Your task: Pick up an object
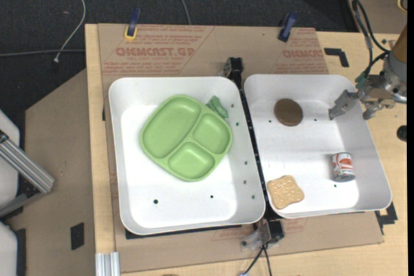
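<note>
Open pincer [354, 106] hovers over right bin [323, 90], holding nothing

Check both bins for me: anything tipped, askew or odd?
The small can in the right bin lies on its side. The green divided plate in the left bin sits askew, covering part of a small green item.

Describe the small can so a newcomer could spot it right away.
Start at the right white bin, the one nearer the arm. The small can lies in its lower right part, past the round brown disc and right of the tan cracker. It alone is a cylinder, red and white with silvery ends.
</note>
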Action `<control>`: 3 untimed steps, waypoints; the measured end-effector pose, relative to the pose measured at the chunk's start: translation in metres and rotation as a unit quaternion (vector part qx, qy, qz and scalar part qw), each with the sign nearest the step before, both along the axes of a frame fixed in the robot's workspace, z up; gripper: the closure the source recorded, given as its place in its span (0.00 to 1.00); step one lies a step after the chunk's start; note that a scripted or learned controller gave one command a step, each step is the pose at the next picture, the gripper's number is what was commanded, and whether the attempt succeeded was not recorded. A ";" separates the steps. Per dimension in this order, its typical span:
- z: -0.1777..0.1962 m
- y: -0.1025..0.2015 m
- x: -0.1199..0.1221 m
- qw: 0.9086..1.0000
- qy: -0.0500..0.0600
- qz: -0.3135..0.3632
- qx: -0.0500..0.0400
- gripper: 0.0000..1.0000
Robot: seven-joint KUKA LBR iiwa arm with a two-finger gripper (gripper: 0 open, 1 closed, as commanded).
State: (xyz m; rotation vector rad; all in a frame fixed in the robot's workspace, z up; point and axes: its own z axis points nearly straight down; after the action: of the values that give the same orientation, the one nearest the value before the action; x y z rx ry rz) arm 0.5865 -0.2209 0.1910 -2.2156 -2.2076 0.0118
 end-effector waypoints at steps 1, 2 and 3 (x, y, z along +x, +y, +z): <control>0.009 0.001 0.004 1.000 -0.007 0.002 -0.002 0.00; -0.037 0.009 0.003 1.000 -0.005 0.002 -0.001 0.00; -0.084 0.001 -0.001 1.000 -0.005 0.002 -0.001 0.00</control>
State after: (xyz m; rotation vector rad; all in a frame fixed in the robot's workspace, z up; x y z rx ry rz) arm 0.5859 -0.2194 0.1065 -2.2177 -2.2167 0.0039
